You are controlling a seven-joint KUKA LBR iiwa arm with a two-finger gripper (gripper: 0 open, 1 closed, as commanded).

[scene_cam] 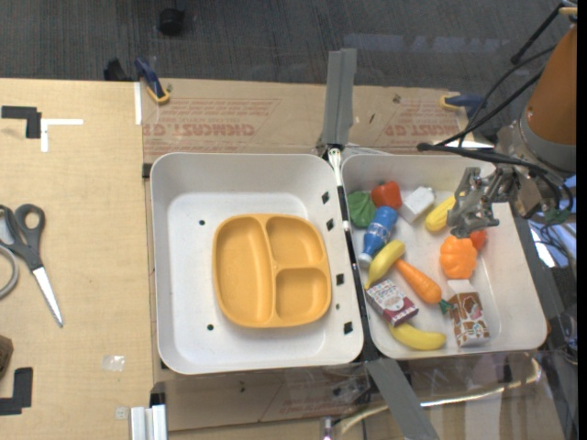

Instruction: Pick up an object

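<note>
My gripper (pixel 474 216) hangs over the upper right part of the right bin (pixel 523 333), with nothing visibly held in it. Just below it sits an orange pumpkin-shaped toy (pixel 459 257), and a small red piece (pixel 478 239) peeks out between the two. A yellow toy (pixel 440 214) lies just to the gripper's left. Further left are a white block (pixel 417 202), a red pepper (pixel 387 193), a green toy (pixel 360 209) and a blue bottle (pixel 377 230). Lower down lie a carrot (pixel 419 280), a pink carton (pixel 392 302), a banana (pixel 417 337) and a brown carton (pixel 468 319).
The left bin (pixel 174 273) holds a yellow divided plate (pixel 272 270). Scissors (pixel 32 246) lie on the wooden bench at the far left. Cables and the arm's orange band (pixel 559 90) crowd the upper right. A grey divider bar (pixel 340 99) rises between the bins.
</note>
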